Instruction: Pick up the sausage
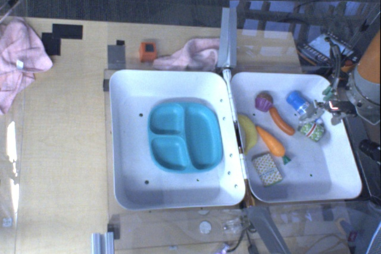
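Sausage (282,122), seemingly just beside hand (324,107)

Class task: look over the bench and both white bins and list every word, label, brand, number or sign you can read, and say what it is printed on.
No text can be read.
Patterned square packet in the right bin: fine print, too small and blurred to read.
Green-and-white wrapped item beside the gripper: markings blurred, unreadable.
Orange block on the bench: any marking too small to tell.

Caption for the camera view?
Gripper hovers at right bin, near sausage; blue tray in left bin.
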